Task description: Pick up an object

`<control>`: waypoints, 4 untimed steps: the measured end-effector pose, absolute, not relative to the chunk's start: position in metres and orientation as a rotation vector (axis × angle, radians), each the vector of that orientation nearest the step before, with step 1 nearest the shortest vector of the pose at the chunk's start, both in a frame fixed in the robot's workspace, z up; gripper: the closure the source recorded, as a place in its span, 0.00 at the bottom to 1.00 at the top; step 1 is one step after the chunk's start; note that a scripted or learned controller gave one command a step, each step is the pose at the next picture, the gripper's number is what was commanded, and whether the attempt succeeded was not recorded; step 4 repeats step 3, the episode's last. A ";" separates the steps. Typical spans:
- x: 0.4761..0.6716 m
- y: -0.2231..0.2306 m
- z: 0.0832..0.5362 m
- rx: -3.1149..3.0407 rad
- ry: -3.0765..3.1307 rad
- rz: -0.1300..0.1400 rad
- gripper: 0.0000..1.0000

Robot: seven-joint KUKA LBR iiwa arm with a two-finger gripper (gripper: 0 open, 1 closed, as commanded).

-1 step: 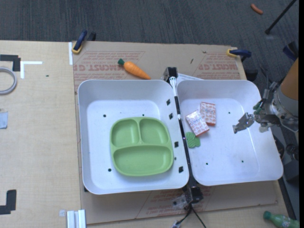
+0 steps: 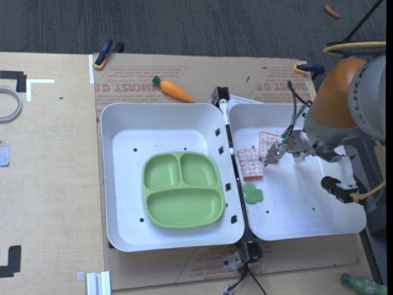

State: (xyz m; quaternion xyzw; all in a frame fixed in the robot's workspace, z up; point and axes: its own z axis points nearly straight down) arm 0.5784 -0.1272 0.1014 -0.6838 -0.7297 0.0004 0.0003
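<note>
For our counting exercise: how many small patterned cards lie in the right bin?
2. One patterned card lies by the right bin's left wall, above the small green item. The other card lies up and right of it, beside the gripper, which may hide part of it.

Red-patterned flat packet (image 2: 250, 163) lies in the right bin (image 2: 307, 223), against its left wall

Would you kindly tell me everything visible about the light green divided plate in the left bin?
The light green divided plate looks like matte plastic, a rounded square with a raised rim. Ridges split it into three compartments: two smaller ones at the far side, one wide one nearer the camera. It lies flat and upright on the floor of the left white bin, roughly central, touching nothing else.
</note>
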 end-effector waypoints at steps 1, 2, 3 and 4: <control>0.637 -0.096 0.093 -2.147 -2.297 0.000 0.00; 0.638 -0.096 0.103 -2.144 -2.301 0.001 1.00; 0.604 -0.093 0.283 -1.765 -2.602 0.001 1.00; 0.604 -0.093 0.283 -1.765 -2.602 0.001 1.00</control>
